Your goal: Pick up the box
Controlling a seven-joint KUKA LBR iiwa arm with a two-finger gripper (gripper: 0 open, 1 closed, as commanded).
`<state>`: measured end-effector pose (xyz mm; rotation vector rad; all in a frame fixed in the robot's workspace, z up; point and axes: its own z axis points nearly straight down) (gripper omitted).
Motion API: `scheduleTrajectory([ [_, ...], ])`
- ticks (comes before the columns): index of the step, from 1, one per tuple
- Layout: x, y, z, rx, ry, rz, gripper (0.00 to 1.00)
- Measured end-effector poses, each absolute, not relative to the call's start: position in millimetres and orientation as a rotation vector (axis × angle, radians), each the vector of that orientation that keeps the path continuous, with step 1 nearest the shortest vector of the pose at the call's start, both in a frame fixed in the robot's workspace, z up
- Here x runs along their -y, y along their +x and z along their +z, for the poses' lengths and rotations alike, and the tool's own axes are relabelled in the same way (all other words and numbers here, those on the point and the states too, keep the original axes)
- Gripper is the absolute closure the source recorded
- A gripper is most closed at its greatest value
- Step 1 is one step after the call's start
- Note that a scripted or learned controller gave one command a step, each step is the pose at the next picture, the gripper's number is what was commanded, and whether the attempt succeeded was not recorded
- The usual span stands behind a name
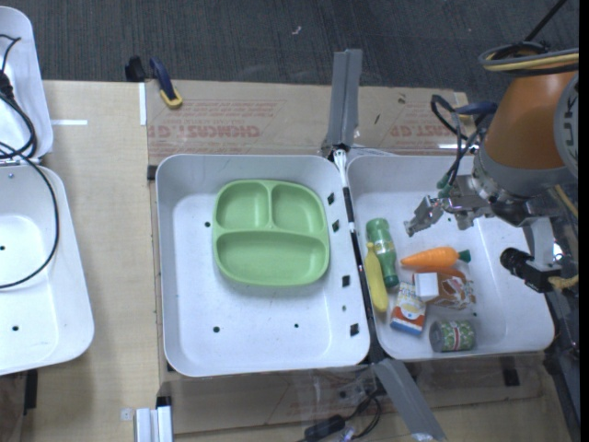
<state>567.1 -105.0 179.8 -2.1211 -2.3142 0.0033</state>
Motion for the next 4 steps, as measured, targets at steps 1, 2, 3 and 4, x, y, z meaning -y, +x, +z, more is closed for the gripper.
scheduleTrajectory([
  [1,96,511.0,116,2.317,-2.118,0.003,0.0],
  [2,101,483.7,99,2.488,-1.948,-0.015,0.0],
  [3,102,482.0,97,2.565,-1.834,-0.012,0.0],
  [4,102,481.7,96,2.559,-1.841,-0.012,0.0],
])
